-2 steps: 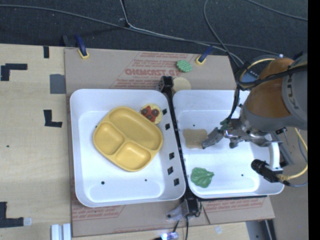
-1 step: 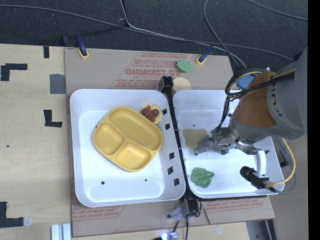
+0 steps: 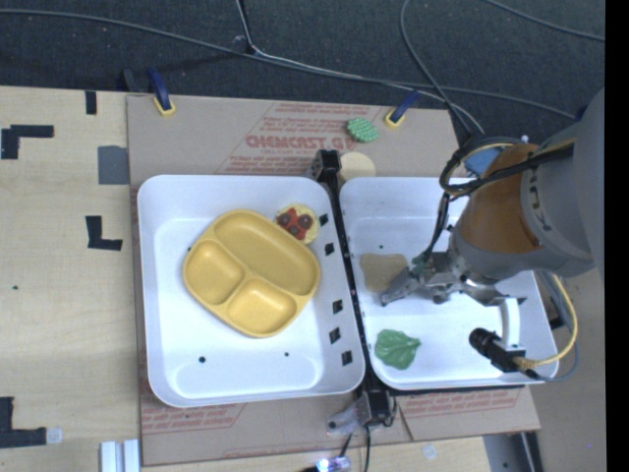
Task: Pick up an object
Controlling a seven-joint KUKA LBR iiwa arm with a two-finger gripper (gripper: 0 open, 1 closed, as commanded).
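Note:
My gripper [image 3: 393, 290] hangs low in the right bin [image 3: 432, 200], its grey fingers pointing left. They sit just over the lower right corner of a flat tan piece [image 3: 380, 266]. A green leaf-shaped object [image 3: 396, 347] lies below the gripper near the bin's front left corner, apart from it. The left bin [image 3: 162, 264] holds a yellow divided tray [image 3: 251, 271], tilted, with a small red and dark item [image 3: 297, 221] at its upper right corner. I see nothing between the fingers.
A black divider [image 3: 339, 264] runs between the two bins. A green dotted disc [image 3: 361, 129] and a pale round piece [image 3: 358, 164] lie on the cardboard behind the bins. Cables cross the dark floor at the back.

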